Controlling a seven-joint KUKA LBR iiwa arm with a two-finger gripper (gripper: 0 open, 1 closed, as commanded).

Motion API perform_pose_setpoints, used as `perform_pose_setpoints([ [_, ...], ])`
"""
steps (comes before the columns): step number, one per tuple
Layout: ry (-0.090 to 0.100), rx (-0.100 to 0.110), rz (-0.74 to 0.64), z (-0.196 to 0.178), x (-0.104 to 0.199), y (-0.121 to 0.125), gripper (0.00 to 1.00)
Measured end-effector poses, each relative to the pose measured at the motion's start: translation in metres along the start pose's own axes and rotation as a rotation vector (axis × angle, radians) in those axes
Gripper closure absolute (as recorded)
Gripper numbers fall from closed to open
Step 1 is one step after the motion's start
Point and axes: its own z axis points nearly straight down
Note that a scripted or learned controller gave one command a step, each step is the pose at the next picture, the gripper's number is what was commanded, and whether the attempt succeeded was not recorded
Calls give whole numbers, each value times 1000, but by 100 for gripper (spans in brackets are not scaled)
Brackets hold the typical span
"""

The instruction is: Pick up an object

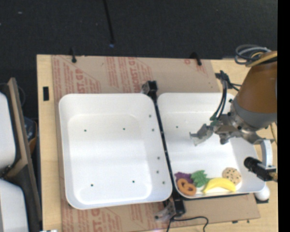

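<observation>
The right bin (183, 111) is the landmark; the gripper (199, 136) hangs over its middle, nothing between its fingers, and whether they are spread or pressed together I cannot tell from this slant. All the candidates lie in a row along the right bin's near wall, well apart from the gripper: a yellow banana (219, 185), a green leafy piece (200, 177) touching the banana's left end, a purple grape bunch (182, 177), an orange pretzel (186, 188) in the near left corner, and a round cookie (231, 176) by the banana's right end. They look like toy food, so probably light, stiff and smooth, not fragile; slippery is the likelier trouble. The banana seems the best choice: grip across its narrow middle, jaws square to its length; the neighbours crowd its 2 ends.
</observation>
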Motion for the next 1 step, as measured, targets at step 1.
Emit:
perform_pose_setpoints([
  [1,0,0,0,0,0,0,0],
])
